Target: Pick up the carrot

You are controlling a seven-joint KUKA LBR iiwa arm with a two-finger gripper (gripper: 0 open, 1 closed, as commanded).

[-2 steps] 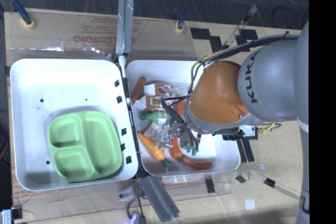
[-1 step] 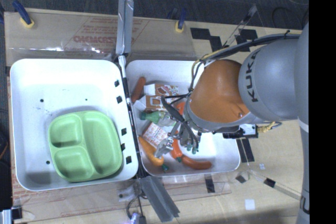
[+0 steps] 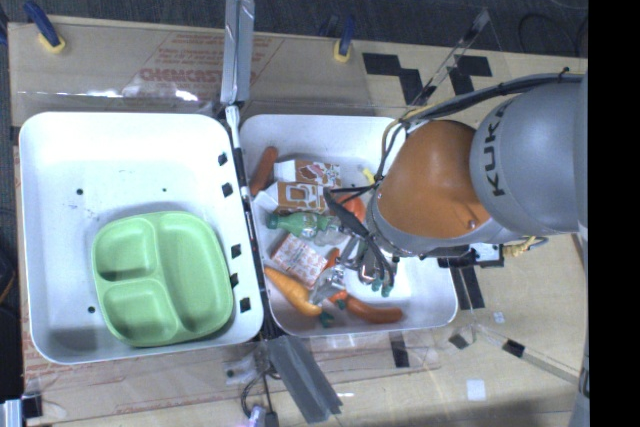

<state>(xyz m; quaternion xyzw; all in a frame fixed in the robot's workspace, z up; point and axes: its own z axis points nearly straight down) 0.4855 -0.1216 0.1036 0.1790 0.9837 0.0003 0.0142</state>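
Grey two-finger gripper (image 3: 352, 277) hanging low in right white bin (image 3: 440, 300); finger opening cannot tell, nothing seen held. Orange tapered carrot (image 3: 290, 290) lying near front wall, just left of tool. Judgement: shifting left, aligning across carrot, avoiding snack packets (image 3: 300, 257)

One fixed overhead view, slanting down on both bins (image 3: 130, 130)
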